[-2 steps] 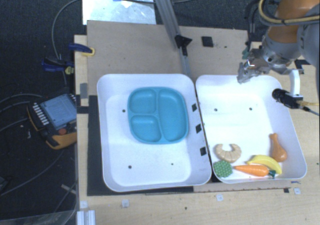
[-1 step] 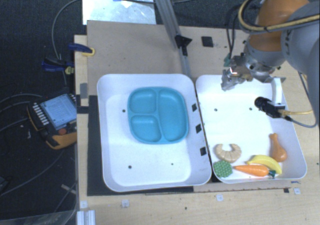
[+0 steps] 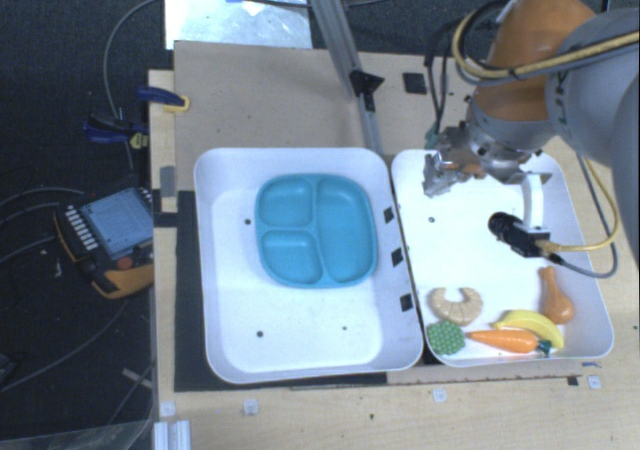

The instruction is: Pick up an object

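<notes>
Gripper [image 3: 441,178] above right bin [image 3: 590,268], near croissant [image 3: 455,304]

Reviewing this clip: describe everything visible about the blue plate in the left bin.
The blue plate is a light-blue, rounded-square tray that looks like plastic, split into three compartments: one long on the left, two smaller on the right. It lies flat, right side up, in the upper middle of the left bin, with nothing on it.

Blue divided plate [image 3: 316,230] — left bin [image 3: 225,268].
</notes>
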### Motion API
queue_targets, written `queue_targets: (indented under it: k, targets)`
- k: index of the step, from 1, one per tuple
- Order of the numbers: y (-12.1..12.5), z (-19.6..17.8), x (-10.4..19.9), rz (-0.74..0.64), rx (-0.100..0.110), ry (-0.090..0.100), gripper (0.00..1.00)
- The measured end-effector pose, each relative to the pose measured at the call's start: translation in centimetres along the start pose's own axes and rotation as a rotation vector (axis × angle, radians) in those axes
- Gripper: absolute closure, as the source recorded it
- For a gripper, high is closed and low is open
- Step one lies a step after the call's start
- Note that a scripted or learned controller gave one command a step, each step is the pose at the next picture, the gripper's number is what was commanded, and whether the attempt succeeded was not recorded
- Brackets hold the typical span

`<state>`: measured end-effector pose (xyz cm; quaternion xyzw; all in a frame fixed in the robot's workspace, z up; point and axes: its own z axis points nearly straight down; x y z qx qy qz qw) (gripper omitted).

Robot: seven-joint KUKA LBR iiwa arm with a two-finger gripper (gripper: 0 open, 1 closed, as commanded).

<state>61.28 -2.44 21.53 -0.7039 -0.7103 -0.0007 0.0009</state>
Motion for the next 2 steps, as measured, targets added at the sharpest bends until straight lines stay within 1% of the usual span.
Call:
queue_targets:
  k: [1,2]
  targets:
    - [-2.1,-1.2,4.7,-0.001,0.0,0.001,1.0]
    - [-4.6,-0.1,9.5,0.0,0.002,-0.001,1.0]
